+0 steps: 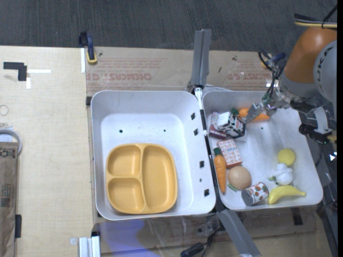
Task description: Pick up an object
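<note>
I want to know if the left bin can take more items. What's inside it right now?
The left bin holds a yellow divided plate with three compartments, lying toward the bin's near side. Whatever bin floor lies beneath the plate is covered from view.

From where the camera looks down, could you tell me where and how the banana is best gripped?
Grip the banana at its thick middle, coming straight down from above with the fingers closing across its width. It lies flat near the right bin's front corner, the can beside its left end, so the ends are crowded.
</note>
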Motion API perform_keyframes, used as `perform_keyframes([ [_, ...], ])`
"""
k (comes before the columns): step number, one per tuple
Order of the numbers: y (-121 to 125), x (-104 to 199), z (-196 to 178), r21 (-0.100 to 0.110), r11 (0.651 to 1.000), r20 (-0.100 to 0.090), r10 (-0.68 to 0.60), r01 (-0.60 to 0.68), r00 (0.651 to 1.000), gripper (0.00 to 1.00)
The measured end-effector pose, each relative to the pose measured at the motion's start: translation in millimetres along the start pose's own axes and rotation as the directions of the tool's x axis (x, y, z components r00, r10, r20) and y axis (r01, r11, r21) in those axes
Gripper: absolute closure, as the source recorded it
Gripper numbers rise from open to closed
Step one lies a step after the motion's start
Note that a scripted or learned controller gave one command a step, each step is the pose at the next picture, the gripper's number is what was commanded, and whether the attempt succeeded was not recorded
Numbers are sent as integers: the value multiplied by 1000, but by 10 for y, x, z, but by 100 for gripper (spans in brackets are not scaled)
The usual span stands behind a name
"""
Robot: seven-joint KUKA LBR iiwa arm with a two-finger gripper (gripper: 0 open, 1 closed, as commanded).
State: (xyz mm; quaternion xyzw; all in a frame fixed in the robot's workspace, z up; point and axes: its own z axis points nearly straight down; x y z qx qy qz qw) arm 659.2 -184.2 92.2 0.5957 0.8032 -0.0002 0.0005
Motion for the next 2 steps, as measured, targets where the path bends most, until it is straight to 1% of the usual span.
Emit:
perform_keyframes([
  [1,-5,-5,-112,5,1000,-1,-2,2,1000,100],
  [2,-47,477,-996,-1,1000,0,-8,8,1000,100],
])
